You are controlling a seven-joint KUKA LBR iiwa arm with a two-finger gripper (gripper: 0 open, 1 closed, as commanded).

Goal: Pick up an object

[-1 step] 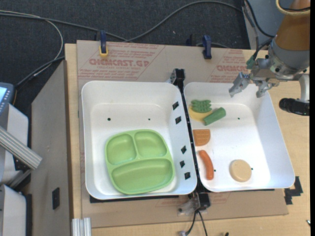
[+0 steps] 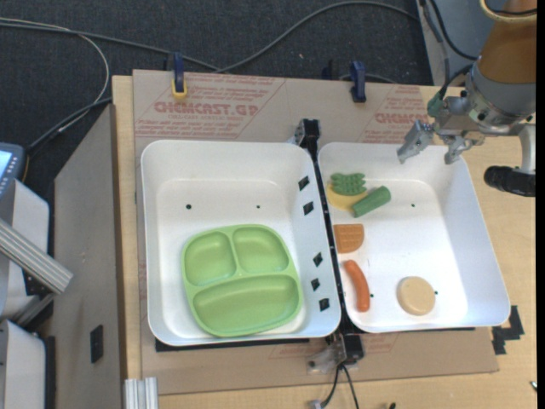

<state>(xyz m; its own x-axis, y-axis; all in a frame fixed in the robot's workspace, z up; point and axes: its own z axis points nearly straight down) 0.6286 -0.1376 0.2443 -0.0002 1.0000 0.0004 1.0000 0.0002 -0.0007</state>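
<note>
In the right bin [image 2: 460, 220] lie several toy foods: a green leafy piece [image 2: 347, 181] on a yellow piece [image 2: 341, 199], a green cucumber [image 2: 372, 200], an orange bread slice [image 2: 349, 237], a red sausage [image 2: 358, 284] and a round tan biscuit [image 2: 416, 296]. My gripper [image 2: 436, 144] hangs above the far right corner of that bin, open, its two fingers spread with nothing between them. It stands well to the right of and behind the foods.
The left bin [image 2: 162, 228] holds a green divided plate [image 2: 243, 278]. A black divider with clips [image 2: 315, 220] runs between the bins. Blue and yellow clamps [image 2: 179, 75] hold the cardboard at the back edge. Cables cross the dark floor beyond.
</note>
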